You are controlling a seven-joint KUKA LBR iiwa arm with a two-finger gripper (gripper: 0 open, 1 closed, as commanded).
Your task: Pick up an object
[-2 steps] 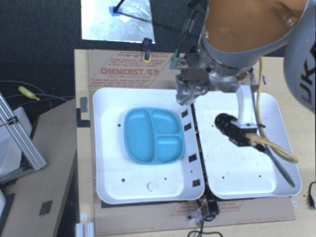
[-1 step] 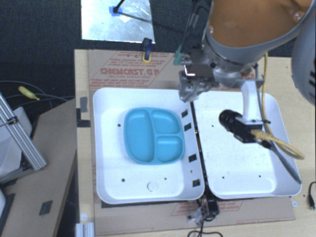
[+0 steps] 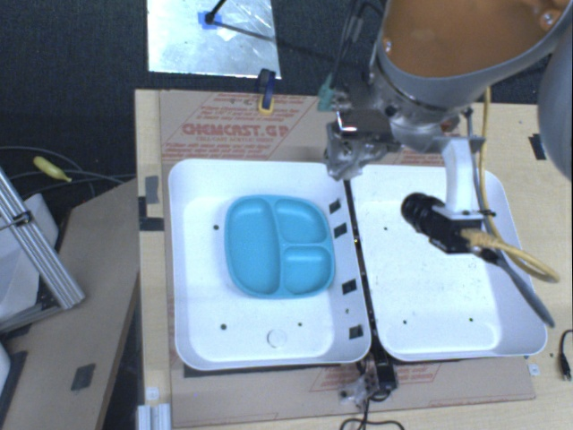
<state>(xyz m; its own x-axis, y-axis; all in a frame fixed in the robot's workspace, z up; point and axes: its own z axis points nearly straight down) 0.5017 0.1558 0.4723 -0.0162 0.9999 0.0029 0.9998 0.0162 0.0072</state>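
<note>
Blue plate (image 3: 277,245) in L bin (image 3: 201,330); jaws at far edge btwn bins, state can't tell.

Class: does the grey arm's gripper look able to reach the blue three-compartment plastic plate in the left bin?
Probably yes: the blue three-compartment plastic plate lies flat with nothing over it, and the gripper hangs close by above the bins' divider.

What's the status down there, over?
Gripper over the far end of the centre seam. Blue plate flat in the view's left bin, apart from gripper. Nothing covers it.
</note>
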